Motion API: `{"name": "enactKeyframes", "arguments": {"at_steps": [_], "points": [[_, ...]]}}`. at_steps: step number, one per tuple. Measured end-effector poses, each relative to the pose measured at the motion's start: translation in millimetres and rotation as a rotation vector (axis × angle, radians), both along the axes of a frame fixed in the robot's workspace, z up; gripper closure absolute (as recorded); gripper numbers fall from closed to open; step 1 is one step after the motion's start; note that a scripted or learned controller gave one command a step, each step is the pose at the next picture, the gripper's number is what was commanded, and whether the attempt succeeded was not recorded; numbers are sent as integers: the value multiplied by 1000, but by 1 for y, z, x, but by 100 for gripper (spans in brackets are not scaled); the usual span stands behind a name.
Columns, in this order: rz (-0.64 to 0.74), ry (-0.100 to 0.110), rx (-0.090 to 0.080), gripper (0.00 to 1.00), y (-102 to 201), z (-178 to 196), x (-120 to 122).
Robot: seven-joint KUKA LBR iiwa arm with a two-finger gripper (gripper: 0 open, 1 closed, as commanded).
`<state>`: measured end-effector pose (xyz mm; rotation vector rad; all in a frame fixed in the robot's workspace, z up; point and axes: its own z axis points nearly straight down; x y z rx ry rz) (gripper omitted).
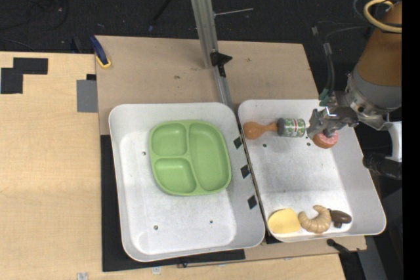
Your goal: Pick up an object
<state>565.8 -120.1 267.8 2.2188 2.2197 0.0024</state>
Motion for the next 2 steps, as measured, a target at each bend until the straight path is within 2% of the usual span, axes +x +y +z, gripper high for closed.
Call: {"name": "enactKeyframes", "arguments": {"at_steps": [2], "points": [[5, 8, 4, 100, 105, -7, -17]]}}
